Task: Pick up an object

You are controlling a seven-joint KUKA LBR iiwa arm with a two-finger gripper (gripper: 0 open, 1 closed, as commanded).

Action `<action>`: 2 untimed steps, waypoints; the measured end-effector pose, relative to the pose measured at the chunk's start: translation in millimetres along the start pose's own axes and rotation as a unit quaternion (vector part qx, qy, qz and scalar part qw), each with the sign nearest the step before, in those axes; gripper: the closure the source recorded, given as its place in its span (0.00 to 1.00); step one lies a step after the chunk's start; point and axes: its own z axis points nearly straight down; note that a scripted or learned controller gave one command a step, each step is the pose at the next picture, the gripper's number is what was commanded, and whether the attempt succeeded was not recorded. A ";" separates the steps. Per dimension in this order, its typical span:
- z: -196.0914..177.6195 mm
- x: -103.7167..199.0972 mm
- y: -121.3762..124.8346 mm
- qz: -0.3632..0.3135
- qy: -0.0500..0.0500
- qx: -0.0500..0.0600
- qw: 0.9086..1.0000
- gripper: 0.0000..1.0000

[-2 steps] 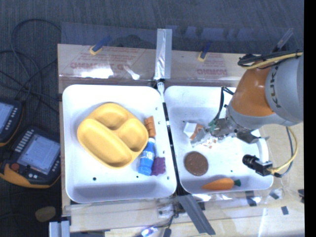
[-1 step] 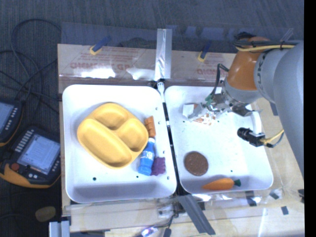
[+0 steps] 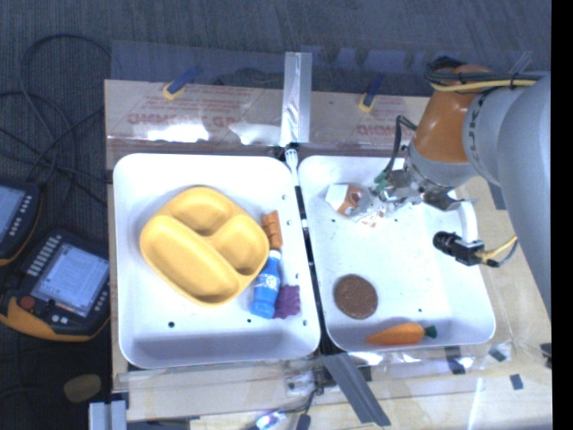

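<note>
Gripper (image 3: 383, 189) low over the right bin's (image 3: 466, 307) upper part, arm (image 3: 501, 141) entering from the right; cannot tell the jaw state from this angle; a small white-and-orange item (image 3: 344, 197) lies just left of the jaws, possibly touching, nothing seen between them; brown disc (image 3: 355, 296) well below the jaws; carrot (image 3: 395, 334) further below, at the bin's near wall; left bin (image 3: 134, 330) across the divider holds a yellow dish (image 3: 202, 242), blue bottle (image 3: 265, 289), purple piece (image 3: 287, 301).
</note>
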 end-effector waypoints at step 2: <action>-79.2 89.6 46.3 -0.072 0.003 0.009 0.997 0.00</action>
